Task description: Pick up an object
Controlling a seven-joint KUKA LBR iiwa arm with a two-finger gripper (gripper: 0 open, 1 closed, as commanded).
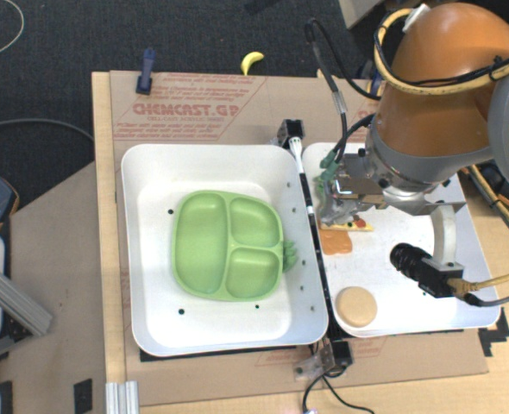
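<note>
My gripper (335,203) hangs low over the left part of the right bin (410,317), close to the wall between the two bins. Just below it lies a flat orange piece (336,242), and a small yellow and red item (359,225) sits beside that, partly under the wrist. A round tan piece (355,306) rests at the near left of the same bin. In the left bin (151,231) a green divided plate (229,245) lies flat, with a small green thing (287,254) at its right rim. The arm hides much of the right bin's far side.
A yellow banana-shaped object (252,60) and a blue clip (145,70) lie beyond the bins, on and past the cardboard (194,102). Cables run over the bench's far right. Bare white floor surrounds the plate in the left bin.
</note>
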